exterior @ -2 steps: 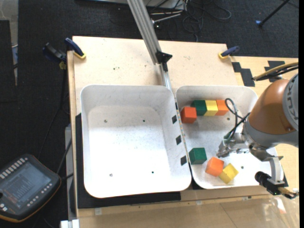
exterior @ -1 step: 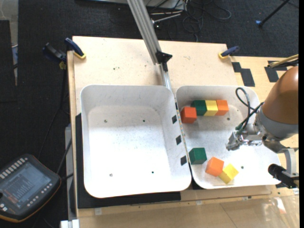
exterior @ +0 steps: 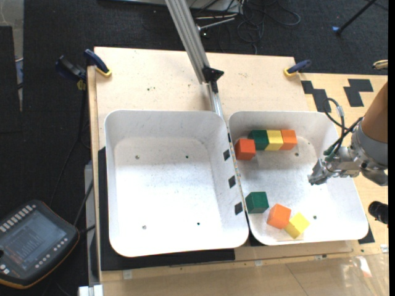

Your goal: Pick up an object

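Six small cubes in right bin (exterior: 345, 227): far row w/ orange cube (exterior: 245, 148), green (exterior: 258, 139), yellow (exterior: 274, 139), orange (exterior: 288, 138), touching; nearer, green cube (exterior: 257, 201) alone, then orange cube (exterior: 279, 216) touching yellow cube (exterior: 297, 224). Gripper (exterior: 316, 177) over bin's right side, apart from cubes; too blurred, can't tell its state. Arm cut off at right edge.

- handheld control pad (exterior: 28, 245), on floor lower left
- blue/yellow clamps (exterior: 97, 62) & (exterior: 297, 67) on board's (exterior: 160, 79) back corners
- metal pole (exterior: 188, 32), slanting over the board
- cables (exterior: 259, 17) on dark floor, top
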`<state>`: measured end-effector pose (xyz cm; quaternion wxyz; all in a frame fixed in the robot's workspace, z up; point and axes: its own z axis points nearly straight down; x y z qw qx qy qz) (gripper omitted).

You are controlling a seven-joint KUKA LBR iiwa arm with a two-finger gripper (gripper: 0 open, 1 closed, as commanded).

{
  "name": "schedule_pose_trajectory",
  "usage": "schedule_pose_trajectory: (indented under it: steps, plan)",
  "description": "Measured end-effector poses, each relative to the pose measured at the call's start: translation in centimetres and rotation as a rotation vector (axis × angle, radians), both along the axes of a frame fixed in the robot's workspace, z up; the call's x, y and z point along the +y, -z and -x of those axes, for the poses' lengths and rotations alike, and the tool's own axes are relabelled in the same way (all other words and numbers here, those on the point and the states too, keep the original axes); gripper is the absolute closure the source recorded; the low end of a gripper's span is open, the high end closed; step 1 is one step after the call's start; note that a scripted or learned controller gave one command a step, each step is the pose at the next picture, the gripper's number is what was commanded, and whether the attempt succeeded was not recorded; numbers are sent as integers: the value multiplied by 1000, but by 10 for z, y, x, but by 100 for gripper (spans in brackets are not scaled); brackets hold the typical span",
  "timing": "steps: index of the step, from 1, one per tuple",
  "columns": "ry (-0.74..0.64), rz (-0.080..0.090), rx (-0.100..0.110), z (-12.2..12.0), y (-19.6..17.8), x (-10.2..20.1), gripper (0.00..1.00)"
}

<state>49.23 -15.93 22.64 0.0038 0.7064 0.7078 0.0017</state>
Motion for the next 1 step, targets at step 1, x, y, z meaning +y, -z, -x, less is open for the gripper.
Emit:
schedule_pose_trajectory:
  steps: [1]
  plan:
    - [-1, -1, 3, -2, -28, 0, 100]
